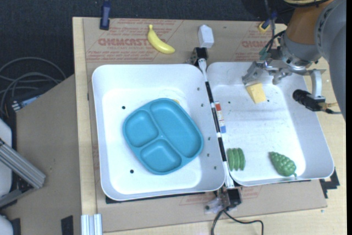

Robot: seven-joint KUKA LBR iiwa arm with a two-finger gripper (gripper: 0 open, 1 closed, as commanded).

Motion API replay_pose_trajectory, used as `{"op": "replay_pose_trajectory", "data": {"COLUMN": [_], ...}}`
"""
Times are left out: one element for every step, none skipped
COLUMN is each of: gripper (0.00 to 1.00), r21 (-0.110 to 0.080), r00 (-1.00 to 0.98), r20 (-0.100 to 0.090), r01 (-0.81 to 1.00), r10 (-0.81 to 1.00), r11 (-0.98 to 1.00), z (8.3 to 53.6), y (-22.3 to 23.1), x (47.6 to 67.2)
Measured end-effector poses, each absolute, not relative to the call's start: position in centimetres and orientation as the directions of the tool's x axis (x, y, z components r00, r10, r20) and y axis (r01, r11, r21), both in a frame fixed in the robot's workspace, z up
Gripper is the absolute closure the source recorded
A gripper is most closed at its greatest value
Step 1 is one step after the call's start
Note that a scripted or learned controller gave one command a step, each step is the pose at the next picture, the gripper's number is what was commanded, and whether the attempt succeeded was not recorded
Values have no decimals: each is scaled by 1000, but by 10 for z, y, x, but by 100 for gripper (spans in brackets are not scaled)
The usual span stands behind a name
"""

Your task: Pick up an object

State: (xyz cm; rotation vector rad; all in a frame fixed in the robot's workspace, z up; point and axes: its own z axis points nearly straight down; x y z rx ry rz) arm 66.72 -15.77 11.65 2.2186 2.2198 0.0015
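Yellow block (pixel 256 92): flat, slightly skewed, near the right bin's (pixel 308 173) far wall. Green pod (pixel 236 158): by that bin's near-left corner. Knobbly green fruit (pixel 282 164): right of the pod, near the front wall.

Arm (pixel 316 14) enters from right, orange band up; wrist bent down; hand (pixel 264 73) low, fingers spread apart.

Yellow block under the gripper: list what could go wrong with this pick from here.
1. The yellow block lies tilted just below the gripper, near the right bin back wall; a descent slightly off could clip an edge and push it aside rather than catch it.
2. The block looks small and flat, so it may slip out on the lift.
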Motion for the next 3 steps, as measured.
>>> {"op": "replay_pose_trajectory", "data": {"gripper": [0, 100, 100], "r21": [-3, 1, 0], "r00": [-1, -3, -2], "r20": [0, -2, 1], "r01": [1000, 1000, 1000], "r10": [1000, 1000, 1000], "r11": [1, 3, 2], "z": [84, 96, 185], "y": [-159, -159, -90], "x": [666, 667, 597]}}
